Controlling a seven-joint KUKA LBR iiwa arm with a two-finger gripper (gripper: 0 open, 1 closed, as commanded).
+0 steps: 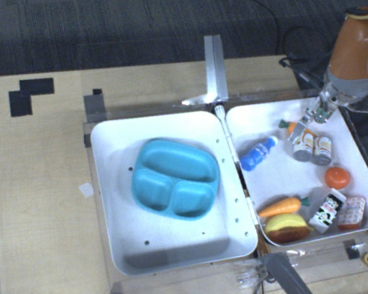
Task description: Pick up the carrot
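The pale wooden tabletop [36,196] carries two shallow white plastic bins set side by side, so that things can pass from one to the other across a shared rim. The left bin [127,251] holds a blue plastic tray with three compartments [174,178], lying flat near its middle and turned a little askew; nothing rests on it.

Across the rim, the right bin [269,179] is crowded. A small blue plastic bottle with a white cap [257,154] lies on its side near the divider. Along the near wall the orange toy carrot with a green top [283,206] lies flat, its tip toward the divider, touching the yellow and dark red toy fruit [287,227] just beside it. That close contact probably leaves little room for a grip on that side. Further right sit a black-and-white printed carton [327,211] and a pinkish packet [352,213], with a round orange-red ball [336,177] above them and a pair of small grey cans [312,147] nearer the far wall.

The hand [315,113] hangs over the far right corner, just above the cans and well apart from the carrot. I cannot tell how its jaws stand, and nothing is seen in its grasp. The pick seems not yet begun.
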